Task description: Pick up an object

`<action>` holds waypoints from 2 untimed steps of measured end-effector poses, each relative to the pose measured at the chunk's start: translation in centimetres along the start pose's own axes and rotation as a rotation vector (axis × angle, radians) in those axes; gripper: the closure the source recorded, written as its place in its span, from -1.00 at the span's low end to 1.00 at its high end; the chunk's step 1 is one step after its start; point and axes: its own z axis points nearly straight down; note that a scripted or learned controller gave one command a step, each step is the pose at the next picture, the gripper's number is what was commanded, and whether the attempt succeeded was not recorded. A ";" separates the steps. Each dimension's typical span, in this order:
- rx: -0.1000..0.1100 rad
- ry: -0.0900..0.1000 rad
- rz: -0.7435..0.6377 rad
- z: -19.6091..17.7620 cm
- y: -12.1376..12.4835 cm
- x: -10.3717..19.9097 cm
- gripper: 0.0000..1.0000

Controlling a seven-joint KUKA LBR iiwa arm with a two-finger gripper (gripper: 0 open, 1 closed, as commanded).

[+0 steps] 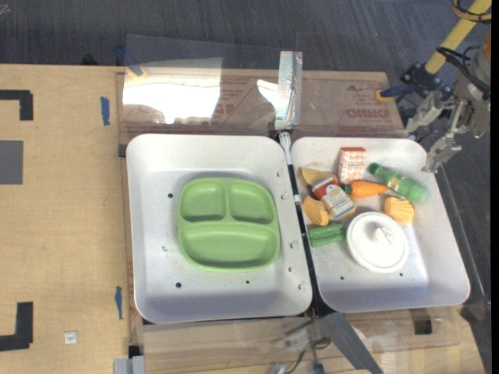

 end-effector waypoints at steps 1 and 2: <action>-0.005 0.012 0.196 11.5 8.9 0.1 -1.00; 0.001 0.015 0.392 16.0 9.2 -0.6 -1.00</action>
